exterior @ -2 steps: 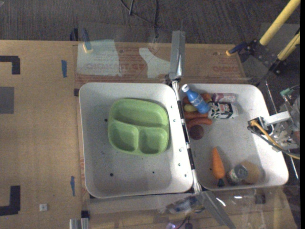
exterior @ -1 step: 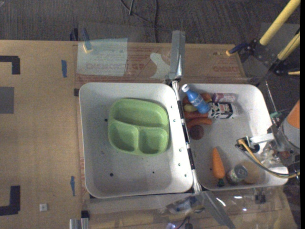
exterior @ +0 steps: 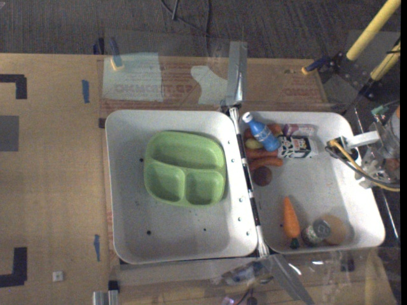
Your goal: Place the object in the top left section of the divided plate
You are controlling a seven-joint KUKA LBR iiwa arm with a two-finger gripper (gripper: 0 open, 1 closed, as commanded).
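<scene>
A light green divided plate (exterior: 150,170) lies in the left bin (exterior: 127,234), with one wide section at the far side and two smaller sections at the near side; all sections look bare. The loose objects lie in the right bin (exterior: 362,234): a blue bottle (exterior: 261,133), a cow-patterned carton (exterior: 297,147), a reddish sausage (exterior: 265,162), a dark round fruit (exterior: 262,176) and an orange carrot (exterior: 290,216). My gripper (exterior: 372,161) hangs at the right bin's right rim, apart from all of them, with cables looping around it.
A tan round item (exterior: 336,229) and a small greyish one (exterior: 313,234) sit in the right bin's near corner. A raised metal divider (exterior: 245,189) separates the bins. Yellow poles (exterior: 375,21) stand at the far right.
</scene>
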